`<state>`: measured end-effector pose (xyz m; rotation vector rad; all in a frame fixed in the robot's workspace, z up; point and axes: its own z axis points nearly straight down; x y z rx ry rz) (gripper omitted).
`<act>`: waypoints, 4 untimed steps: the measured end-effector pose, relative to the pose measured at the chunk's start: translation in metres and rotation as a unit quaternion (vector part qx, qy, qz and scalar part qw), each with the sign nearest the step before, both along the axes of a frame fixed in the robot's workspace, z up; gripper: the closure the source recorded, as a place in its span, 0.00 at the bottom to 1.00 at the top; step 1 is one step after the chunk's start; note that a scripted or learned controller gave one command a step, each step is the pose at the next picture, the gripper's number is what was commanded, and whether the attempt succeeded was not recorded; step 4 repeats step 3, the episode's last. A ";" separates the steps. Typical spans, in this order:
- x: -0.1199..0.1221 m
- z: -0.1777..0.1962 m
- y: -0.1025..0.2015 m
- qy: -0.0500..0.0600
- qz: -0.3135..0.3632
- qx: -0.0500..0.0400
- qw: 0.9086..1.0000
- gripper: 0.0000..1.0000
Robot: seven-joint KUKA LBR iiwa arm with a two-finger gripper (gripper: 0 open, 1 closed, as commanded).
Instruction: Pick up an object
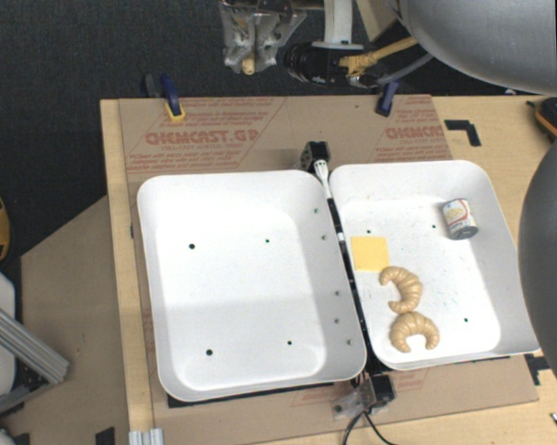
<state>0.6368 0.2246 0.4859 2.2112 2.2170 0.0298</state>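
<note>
Now, gripper (252, 45): up at the top centre of the frame, above the bins, over dark floor.
Fingers: can't tell whether released or clenched.
Right bin (486, 332): yellow square (370, 253) near its left wall, two croissants (403, 286) (414, 331) below it, small can (459, 218) at upper right.
Left bin (174, 360): white, beside it on the table (283, 124).

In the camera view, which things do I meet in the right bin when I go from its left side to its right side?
yellow square slice → upper croissant → small can. The lower croissant overlaps the upper one in this direction, so I leave it out.
</note>
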 end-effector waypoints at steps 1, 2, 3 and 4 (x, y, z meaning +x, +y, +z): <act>-0.106 -0.017 0.000 0.013 0.002 -0.002 1.000 1.00; -0.160 0.054 0.000 0.007 0.001 -0.001 1.000 1.00; -0.158 0.049 0.000 0.010 0.000 -0.003 1.000 0.00; -0.158 0.049 0.000 0.010 0.000 -0.003 1.000 0.00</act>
